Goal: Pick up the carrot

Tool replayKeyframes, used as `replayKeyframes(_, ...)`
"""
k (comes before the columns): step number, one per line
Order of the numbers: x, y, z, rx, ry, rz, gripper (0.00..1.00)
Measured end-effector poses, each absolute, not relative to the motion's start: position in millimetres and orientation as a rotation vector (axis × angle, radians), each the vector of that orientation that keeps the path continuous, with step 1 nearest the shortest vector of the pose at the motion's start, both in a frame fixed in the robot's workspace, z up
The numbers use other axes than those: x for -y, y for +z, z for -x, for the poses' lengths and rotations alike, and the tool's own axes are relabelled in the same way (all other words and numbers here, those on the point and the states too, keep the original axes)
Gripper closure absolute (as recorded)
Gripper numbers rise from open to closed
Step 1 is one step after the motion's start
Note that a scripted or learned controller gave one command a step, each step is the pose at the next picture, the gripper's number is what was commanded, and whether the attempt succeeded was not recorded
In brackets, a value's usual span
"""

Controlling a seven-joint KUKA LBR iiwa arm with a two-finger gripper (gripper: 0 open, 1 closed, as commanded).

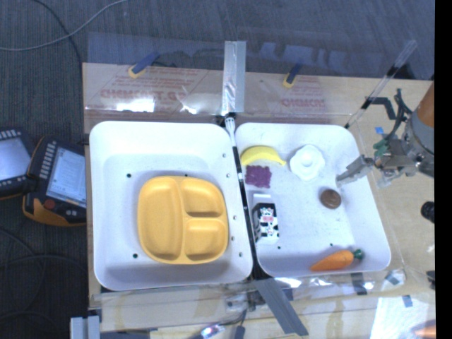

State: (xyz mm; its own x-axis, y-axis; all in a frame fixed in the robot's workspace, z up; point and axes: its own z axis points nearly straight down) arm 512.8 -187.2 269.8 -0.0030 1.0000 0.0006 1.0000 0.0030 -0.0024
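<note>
Carrot point(335, 260) lies against the right bin's point(371, 210) near wall; gripper point(357, 168), whose opening I cannot tell, may hit that wall.

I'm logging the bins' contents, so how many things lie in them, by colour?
Yellow: 2, sectioned plate and banana
Orange: 1, carrot
Purple: 1, grapes
White: 1, round white item
Brown: 1, brown ball
Black-and-white: 1, cow-patterned carton
Total: 7

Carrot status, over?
Tool at right bin's right rim, holding nothing visible. Carrot lying at bin's near edge, untouched. Brown ball lies between them.
</note>
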Motion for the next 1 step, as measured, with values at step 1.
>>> replayKeyframes(1,190.3,129.3,-483.3,2.184,0.001,2.252,0.00)
